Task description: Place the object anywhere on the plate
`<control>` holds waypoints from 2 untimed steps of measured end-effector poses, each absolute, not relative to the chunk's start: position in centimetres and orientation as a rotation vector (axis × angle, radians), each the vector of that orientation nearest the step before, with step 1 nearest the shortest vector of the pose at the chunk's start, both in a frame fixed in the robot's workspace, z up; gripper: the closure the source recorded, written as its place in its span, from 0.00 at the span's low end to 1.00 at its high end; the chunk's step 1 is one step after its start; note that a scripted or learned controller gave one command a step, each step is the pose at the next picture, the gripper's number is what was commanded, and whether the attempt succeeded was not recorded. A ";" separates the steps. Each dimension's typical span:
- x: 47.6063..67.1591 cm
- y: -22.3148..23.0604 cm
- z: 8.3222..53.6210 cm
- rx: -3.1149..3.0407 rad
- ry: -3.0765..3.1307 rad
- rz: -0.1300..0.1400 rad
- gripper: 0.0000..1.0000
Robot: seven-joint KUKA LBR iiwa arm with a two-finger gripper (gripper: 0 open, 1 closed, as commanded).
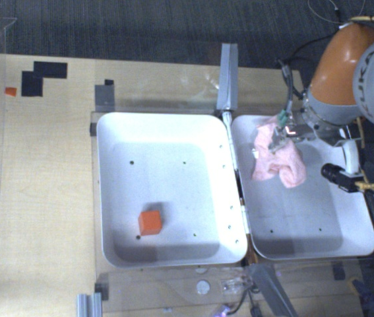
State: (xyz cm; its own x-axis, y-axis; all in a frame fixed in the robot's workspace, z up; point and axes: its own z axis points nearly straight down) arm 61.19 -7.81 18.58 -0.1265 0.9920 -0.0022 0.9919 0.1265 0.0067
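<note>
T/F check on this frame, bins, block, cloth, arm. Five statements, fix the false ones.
1. An orange block lies in the left bin. True.
2. The pink cloth lies in the left bin. False: it is in the right bin, near its far left corner.
3. The gripper is over the right bin, at the cloth's upper edge. True.
4. The block touches the cloth. False: they are in different bins, apart.
5. The arm reaches across to the left bin. False: it stays above the right bin's far side.
</note>
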 end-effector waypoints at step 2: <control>61.5 -2.3 23.7 1.541 2.727 0.008 1.00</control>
